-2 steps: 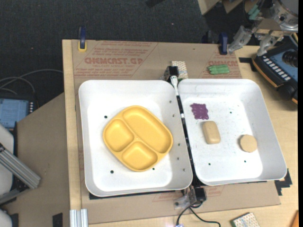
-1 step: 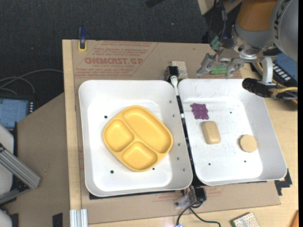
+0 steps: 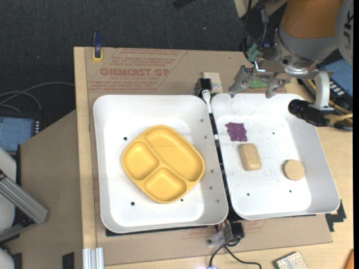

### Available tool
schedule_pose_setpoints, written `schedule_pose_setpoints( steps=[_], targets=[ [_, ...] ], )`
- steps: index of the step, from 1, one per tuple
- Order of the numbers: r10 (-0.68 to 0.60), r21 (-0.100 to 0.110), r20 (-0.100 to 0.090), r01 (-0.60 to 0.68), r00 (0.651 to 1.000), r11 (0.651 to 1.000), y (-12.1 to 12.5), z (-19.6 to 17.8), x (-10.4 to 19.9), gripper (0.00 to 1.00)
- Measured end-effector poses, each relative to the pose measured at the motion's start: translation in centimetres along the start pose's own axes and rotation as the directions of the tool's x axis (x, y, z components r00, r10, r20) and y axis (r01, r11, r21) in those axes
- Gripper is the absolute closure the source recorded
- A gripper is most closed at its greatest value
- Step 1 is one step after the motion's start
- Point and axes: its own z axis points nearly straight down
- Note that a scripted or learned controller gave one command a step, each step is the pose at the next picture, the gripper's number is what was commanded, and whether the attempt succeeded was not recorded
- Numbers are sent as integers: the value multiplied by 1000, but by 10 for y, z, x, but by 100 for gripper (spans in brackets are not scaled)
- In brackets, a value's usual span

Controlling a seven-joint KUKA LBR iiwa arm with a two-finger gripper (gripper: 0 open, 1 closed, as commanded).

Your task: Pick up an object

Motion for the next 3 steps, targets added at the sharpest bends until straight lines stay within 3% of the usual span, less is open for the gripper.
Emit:
schedule_pose_setpoints(
  steps=[1, 2, 3],
  targets=[
    [3, -2, 3, -3, 1000, 1000, 3, -7, -3, 100],
    [13, 9, 4, -13, 1000, 1000, -4, 62, -91, 100],
    [10, 15, 2, -10, 1000, 1000, 35, 212, -146, 100]
  ],
)
